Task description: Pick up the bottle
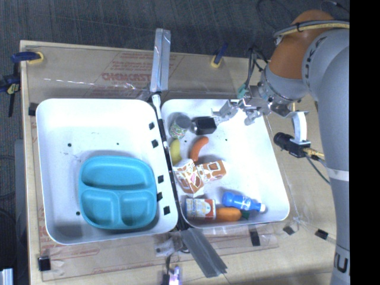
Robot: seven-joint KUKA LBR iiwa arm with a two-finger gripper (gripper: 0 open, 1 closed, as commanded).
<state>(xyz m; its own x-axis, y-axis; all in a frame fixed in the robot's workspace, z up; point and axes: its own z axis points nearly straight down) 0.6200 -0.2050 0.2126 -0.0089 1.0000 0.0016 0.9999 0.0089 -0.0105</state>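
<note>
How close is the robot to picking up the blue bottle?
Nothing looks done yet: the blue bottle lies on its side at the near edge of the right bin, beside a carrot. The gripper is over the far end of that bin, apart from the bottle, with nothing between its fingers. Reaching, gripping and lifting all remain.

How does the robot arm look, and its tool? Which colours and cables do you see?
The arm is grey and rounded, with an orange band above the wrist. The tool is small, of silver metal, with a green spot beside it. Thin dark cables run along the wrist.
</note>
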